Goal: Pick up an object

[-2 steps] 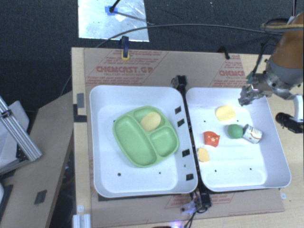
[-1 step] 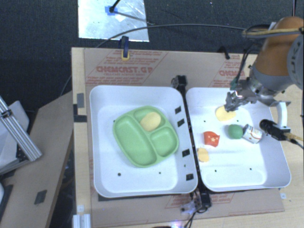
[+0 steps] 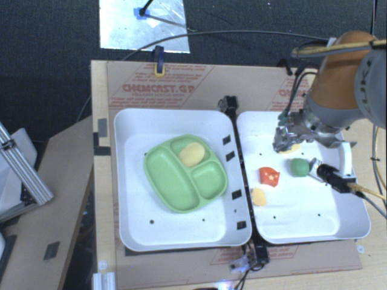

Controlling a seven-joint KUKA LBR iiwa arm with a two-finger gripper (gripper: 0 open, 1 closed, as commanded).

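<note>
**Gripper low over the right bin, nothing seen in its grasp**

The gripper (image 3: 285, 142) is down in the right bin (image 3: 302, 219), near the far-left part of the bin floor. From this slanted view its tip is a dark, blurred mass, so I cannot tell whether it is open or closed, and no object is visible inside it.

The arm (image 3: 338, 95) comes in from the right and bends down over the far side of the bin. Its orange band sits above the grey wrist, and the wrist points downward and a little to the left.

Three loose objects lie in the same bin, all nearer to the camera than the gripper:
- a green ball (image 3: 299, 167) – the closest one, just beside the gripper tip but apart from it;
- a red piece (image 3: 269, 176), left of the ball;
- a yellow piece (image 3: 259, 196), further forward, near the wall between the two bins.

In the left bin (image 3: 130, 186) lies a green tray (image 3: 172, 189) with three compartments. A yellow lump (image 3: 192, 154) rests in its far small compartment – well apart from the gripper.
</note>
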